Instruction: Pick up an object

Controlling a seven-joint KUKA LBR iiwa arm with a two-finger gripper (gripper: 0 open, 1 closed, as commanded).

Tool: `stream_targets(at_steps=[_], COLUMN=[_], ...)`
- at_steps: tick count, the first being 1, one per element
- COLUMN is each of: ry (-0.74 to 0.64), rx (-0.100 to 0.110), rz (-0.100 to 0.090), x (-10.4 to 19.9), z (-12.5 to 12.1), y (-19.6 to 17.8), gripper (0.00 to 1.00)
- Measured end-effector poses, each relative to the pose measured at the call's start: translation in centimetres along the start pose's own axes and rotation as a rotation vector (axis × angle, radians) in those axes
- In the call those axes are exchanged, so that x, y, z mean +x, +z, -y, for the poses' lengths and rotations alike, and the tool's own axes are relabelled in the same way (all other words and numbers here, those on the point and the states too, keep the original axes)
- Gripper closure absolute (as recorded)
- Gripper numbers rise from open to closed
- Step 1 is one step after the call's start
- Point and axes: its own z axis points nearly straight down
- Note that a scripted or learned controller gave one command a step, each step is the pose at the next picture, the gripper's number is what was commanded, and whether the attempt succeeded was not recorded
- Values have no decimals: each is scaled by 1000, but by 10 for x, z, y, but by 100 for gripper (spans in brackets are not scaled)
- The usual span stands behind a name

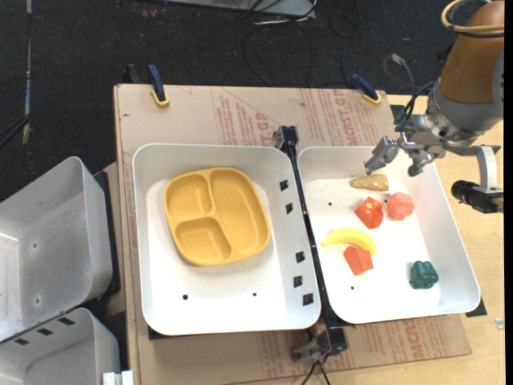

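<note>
Camera view. The desk (208, 111) has a matte tan top printed with faint red lettering; blue-and-yellow clamps (157, 85) grip its far edge. Two shallow white plastic bins with rounded corners sit side by side on it. The left bin (152, 295) carries a glossy yellow divided plate (216, 214) with three compartments, rounded-square in outline.

The right bin (457, 239) holds small toy foods: a tan, elongated bread-like piece (369, 183) near the far edge, a red blocky piece (369, 212) and a pink-red rounded piece (400, 205) just beside each other mid-bin, a curved yellow banana (350, 238) touching an orange-red wedge (357, 259), and a dark green lumpy piece (423, 274) near the right near corner.

The gripper (398, 160) hangs over the far edge of the right bin, just above the tan piece. Fingers (380, 157) spread apart, nothing between them. The arm's orange band (473, 62) is cut off at the frame's right edge.

The exact identity of the red pieces is hard to make out. Two more white bins (48, 239) off the desk's left edge are cropped by the frame.
</note>
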Motion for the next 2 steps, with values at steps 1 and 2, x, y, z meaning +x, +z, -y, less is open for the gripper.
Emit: stream_targets(at_steps=[1, 2], ry=[-2, -4], rx=[-12, -9], rz=[2, 2], x=[0, 6], z=[-2, -4], y=[-7, 38], gripper=[0, 0])
